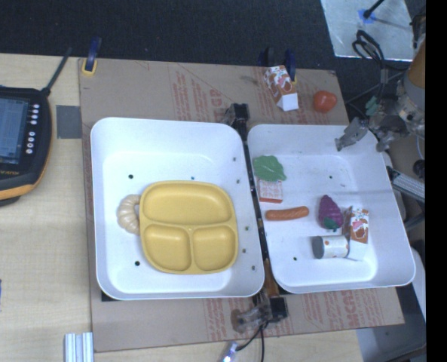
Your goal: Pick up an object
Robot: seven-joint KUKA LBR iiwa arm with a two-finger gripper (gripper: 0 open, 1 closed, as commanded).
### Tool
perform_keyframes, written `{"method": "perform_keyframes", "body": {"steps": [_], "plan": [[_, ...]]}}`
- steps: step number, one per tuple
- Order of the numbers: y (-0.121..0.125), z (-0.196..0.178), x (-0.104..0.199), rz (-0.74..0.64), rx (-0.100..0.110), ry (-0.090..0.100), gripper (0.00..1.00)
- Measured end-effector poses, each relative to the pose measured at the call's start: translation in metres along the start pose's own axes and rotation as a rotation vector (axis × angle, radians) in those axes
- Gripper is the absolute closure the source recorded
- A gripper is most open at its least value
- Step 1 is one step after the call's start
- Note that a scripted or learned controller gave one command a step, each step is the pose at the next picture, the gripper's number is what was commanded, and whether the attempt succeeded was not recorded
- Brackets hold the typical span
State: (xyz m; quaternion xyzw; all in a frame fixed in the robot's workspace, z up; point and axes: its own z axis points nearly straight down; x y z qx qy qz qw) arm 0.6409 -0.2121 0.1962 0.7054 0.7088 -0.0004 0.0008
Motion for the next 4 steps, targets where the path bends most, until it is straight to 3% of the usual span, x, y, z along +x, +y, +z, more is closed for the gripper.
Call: {"method": "perform_keyframes", "body": {"steps": [1,2,3,4], "plan": [[-0.104,0.105,0.001,0.0,0.006,0.002,0.0],[-0.151,0.098,0.039,0.0,0.005,0.002,0.0],[-0.15,0.088,0.038,-0.004,0.006,0.001,1.0],[-0.163,0.055,0.052,-0.001,0.002,0.001,1.0]]}}
